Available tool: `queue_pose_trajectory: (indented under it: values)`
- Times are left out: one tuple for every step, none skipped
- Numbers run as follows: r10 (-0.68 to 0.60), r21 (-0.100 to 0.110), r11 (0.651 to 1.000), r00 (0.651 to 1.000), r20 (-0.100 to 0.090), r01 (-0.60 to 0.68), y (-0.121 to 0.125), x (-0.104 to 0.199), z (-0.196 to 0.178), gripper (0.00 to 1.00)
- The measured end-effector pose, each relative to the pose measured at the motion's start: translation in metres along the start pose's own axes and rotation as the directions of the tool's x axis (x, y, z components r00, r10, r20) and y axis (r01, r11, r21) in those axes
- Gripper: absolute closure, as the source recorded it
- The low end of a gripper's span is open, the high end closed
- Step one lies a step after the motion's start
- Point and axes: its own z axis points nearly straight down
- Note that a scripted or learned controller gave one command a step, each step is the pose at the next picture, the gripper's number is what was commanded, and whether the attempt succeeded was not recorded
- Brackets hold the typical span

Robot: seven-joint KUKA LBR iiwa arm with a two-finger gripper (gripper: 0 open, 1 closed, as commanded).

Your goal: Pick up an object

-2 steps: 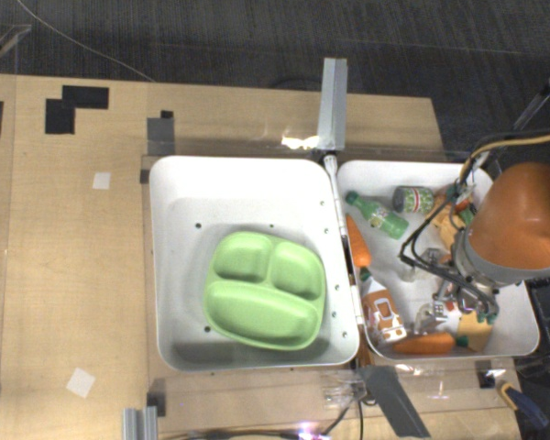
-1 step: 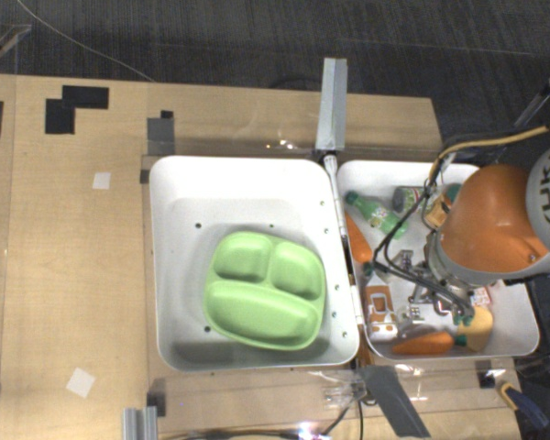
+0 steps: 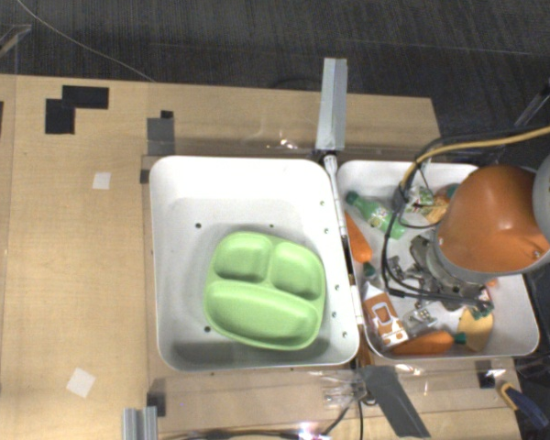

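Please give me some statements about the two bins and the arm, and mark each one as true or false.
1. A green divided plate lies in the left bin. True.
2. The arm is above the left bin. False: it is above the right bin.
3. The green plate has three compartments. True.
4. The right bin holds one single object. False: several small things lie there, among them a green bottle and a carrot.
5. A yellow cable runs toward the arm. True.

The arm (image 3: 490, 223) hides its jaws and much of the right bin (image 3: 529, 330), whose jumbled items (image 3: 412, 333) blur together.
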Motion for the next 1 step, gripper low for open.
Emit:
queue_pose_trajectory:
  values:
    - [-0.305,-0.006,0.952,0.952,-0.001,0.305,-0.0266,-0.005,0.0011,0.0]
